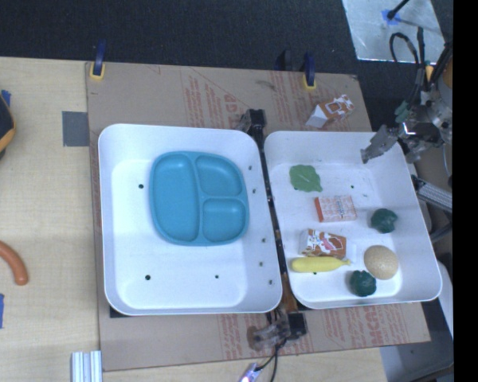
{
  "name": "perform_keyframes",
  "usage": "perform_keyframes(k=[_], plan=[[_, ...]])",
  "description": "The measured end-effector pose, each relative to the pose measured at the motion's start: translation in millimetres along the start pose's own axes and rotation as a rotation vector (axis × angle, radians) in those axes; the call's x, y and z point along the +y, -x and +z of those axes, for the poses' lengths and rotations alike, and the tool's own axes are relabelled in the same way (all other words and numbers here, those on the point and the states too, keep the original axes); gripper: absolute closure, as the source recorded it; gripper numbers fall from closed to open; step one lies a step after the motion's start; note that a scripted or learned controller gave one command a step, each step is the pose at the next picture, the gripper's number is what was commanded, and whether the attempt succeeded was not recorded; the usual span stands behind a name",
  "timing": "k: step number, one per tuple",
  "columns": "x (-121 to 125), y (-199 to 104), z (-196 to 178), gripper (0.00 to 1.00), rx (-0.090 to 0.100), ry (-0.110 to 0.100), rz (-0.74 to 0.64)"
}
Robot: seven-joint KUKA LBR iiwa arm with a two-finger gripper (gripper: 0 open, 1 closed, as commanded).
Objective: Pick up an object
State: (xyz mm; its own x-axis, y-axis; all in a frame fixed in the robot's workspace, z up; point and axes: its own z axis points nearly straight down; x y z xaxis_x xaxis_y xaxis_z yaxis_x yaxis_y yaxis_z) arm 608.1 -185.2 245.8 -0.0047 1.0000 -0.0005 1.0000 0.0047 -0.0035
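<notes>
Tool [380, 145] at far right edge of right bin [427, 237], can't tell if open or shut or holding anything, green leaf [305, 178], red box [335, 208], snack pkt [325, 243], banana [319, 266], 2 dark-green items, tan ball in bin, blue tray [199, 197] in left bin [119, 237]

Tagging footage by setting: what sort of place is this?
Likely a robot grasping lab bench. Two white bins are fixed on clamped cardboard, toy food such as a yellow banana lies in the right one, and a gripper reaches in.
</notes>
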Motion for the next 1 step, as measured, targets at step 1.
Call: perform_keyframes(k=[1], plan=[[-10.2,-46.8,96.1,0.0,0.0,-0.002,-0.002]])
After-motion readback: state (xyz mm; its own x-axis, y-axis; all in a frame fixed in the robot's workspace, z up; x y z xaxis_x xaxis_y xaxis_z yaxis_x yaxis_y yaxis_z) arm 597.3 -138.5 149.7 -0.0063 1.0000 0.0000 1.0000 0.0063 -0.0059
